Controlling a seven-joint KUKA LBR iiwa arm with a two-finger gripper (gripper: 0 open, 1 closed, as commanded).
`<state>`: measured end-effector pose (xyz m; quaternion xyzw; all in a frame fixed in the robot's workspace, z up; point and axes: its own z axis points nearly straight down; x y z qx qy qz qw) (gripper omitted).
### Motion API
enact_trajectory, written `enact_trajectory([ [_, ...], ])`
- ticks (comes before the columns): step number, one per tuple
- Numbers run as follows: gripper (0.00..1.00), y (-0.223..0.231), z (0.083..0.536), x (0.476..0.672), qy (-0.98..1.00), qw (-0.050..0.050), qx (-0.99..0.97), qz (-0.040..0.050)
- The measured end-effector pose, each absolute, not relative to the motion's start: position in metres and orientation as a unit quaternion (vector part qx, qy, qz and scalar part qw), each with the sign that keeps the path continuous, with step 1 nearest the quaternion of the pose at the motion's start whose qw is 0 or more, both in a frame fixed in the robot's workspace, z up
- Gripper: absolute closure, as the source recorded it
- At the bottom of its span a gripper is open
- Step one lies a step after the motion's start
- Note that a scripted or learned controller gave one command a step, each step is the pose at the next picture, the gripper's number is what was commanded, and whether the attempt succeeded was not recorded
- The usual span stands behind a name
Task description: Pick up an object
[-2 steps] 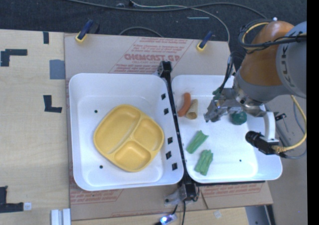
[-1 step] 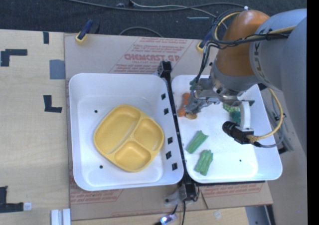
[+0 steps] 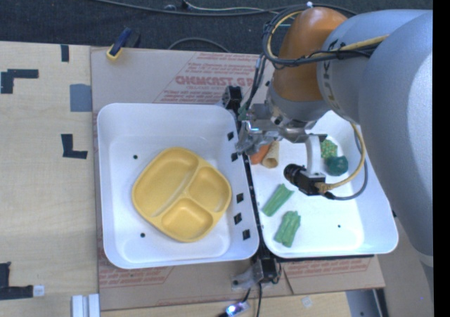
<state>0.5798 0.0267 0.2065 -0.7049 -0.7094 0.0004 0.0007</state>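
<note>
Grey arm (image 3: 394,98) over right bin (image 3: 351,238), fingers (image 3: 259,141) state unclear, yellow plate (image 3: 181,193) in left bin (image 3: 119,126), cardboard-covered bench (image 3: 42,168)

We see the grey arm (image 3: 394,91) entering from the right — its orange band (image 3: 306,48) sits above the wrist — with the tool (image 3: 259,141) pointing downward, partly hidden beneath the wrist.

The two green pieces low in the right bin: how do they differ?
The upper green piece is smoother, slimmer and lies at a diagonal; the lower green piece is bumpier, stubbier and lies closer to upright in the view. Both are green, lie free and apart from each other.
</note>
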Motion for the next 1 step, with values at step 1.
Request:
enact_trajectory([
  [1,1.00,0.0732,0.2134,0.5865,-0.709,0.001,-0.706,0.0003],
])
